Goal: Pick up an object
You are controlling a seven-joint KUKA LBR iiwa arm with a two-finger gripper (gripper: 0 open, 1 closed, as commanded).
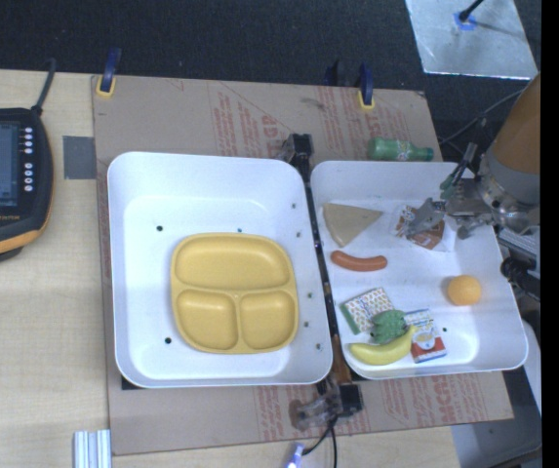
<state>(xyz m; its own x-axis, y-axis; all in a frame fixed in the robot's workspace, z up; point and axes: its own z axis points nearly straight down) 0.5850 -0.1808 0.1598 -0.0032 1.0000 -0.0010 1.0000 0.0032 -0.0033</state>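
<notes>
Although the task names no thing, the right bin [509,359] offers several. Nearest, at 6 o'clock, lie a banana [377,351] under a green toy [388,324]; both look light, the banana smooth and curved, best taken across its middle. Farther, at 3 o'clock, sits an orange ball [463,290], likely slippery. At 12 o'clock the claw [427,220] hovers low; its opening I cannot tell.

**Bench and what rests on it**

I see a wooden bench [35,330] bearing a cardboard sheet [220,115] at centre; on it, two white bins [128,261] side by side. A pendant [1,188] lies upper left.
</notes>
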